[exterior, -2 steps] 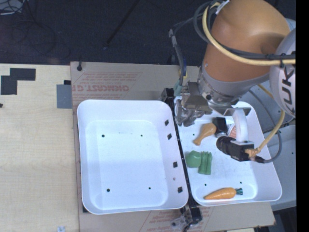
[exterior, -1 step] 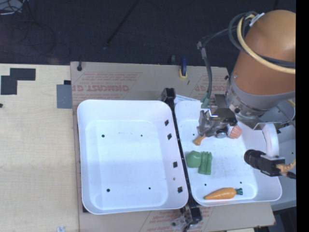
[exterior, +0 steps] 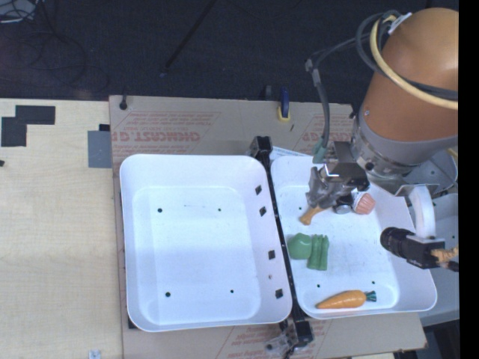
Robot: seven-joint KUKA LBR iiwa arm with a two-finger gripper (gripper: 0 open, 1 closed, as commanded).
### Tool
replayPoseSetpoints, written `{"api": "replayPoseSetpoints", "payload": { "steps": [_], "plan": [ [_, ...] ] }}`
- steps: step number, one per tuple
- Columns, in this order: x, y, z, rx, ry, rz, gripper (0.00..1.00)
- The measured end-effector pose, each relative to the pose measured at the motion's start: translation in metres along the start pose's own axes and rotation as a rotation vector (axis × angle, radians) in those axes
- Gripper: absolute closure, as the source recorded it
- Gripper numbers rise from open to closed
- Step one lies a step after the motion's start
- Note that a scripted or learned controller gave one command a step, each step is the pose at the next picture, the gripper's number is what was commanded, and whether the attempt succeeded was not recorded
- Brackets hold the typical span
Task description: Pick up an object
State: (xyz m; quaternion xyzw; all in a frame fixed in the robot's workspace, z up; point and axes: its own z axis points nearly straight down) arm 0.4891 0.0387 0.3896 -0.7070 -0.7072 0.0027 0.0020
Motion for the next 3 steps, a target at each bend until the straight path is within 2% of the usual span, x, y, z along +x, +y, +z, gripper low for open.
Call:
{"api": "replayPoseSetpoints", "payload": {
  "steps": [1,2,3],
  "plan": [
    [-0.060,-0.014,0.053,0.003,-0.001,0.007,1.00],
    [0.010,-0.013,0.014,-0.007,0.002,-0.007,1.00],
    [0.033,0.035,-0.117,-0.020,0.003,-0.003,1.00]
  ]
}}
